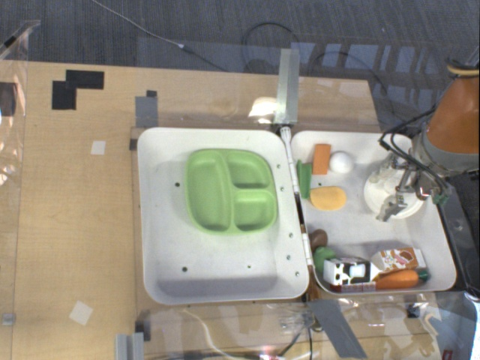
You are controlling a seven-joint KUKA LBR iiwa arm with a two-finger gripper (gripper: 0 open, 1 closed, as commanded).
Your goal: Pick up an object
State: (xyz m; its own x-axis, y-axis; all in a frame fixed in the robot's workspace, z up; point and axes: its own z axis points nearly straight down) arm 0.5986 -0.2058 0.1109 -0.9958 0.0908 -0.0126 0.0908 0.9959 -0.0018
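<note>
white plastic, 2 shallow bins side by side on a pale wood bench. left bin carries a green divided tray with 3 compartments, lying flat, roughly centred and a bit toward the far side. nothing shows in the tray compartments.

right bin has the clutter. far side: orange block with a white ball just beside it. green stick-like piece runs along the wall next to the divider, and a yellow oval item sits just beside it, below the orange block. near side: brown rounded item by the divider, a green item just in front of it, a black-and-white piece next to that, a small printed carton, and a carrot lying along the near wall, touching or nearly touching the carton.

arm comes in from the right, orange band over grey. gripper is down in the right bin, over a round white item toward the bin's right side. gripper overlaps that white item from this angle; contact can't be confirmed. can't tell if the gripper is open or closed, metal parts blur together against the white. nothing visibly held.

silver bracket stands at the far end of the divider between bins. black tape marks on the bench far left. cable loops on the grey floor beyond.
</note>
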